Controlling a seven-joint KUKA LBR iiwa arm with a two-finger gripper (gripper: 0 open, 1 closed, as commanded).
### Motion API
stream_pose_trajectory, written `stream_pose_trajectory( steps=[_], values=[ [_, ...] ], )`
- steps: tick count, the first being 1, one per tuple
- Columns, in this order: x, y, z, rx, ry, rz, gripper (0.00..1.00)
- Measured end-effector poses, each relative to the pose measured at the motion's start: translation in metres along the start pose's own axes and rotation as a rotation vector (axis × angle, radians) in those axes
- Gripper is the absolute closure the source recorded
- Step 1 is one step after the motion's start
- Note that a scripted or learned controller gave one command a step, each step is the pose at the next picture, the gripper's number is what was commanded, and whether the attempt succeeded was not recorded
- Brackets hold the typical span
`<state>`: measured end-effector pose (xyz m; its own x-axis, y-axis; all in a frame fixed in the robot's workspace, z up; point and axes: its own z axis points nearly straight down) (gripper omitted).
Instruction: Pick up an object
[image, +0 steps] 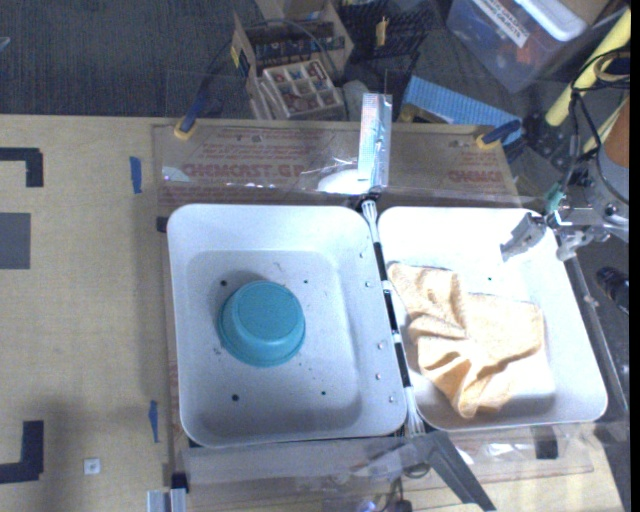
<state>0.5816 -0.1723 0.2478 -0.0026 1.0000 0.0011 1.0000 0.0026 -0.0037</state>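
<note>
Right bin (590, 400) as landmark. Nearest me: cloth (470, 340), tan, crumpled, lying in it, spread from its left wall toward centre and near edge. Left of it, in the left bin (190, 240): teal bowl (262, 322), upside down. Farther back, above its far right corner: my pincer (528, 238), nothing in it; how far open, I cannot tell.

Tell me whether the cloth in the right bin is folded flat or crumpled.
Crumpled. The yellow cloth lies bunched in the right bin, with uneven ridges and creases, one corner trailing toward the front, no neat edges.
</note>
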Motion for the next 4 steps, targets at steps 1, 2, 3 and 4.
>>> stream_pose_trajectory(
  steps=[1,2,3,4],
  values=[
    [0.064,0.001,0.129,-0.001,-0.001,-0.148,0.0],
    [0.073,0.007,0.159,-0.007,-0.001,-0.265,0.0],
    [0.07,0.007,0.148,-0.011,-0.002,-0.259,1.0],
    [0.069,0.007,0.148,-0.011,-0.002,-0.258,0.0]
  ],
)
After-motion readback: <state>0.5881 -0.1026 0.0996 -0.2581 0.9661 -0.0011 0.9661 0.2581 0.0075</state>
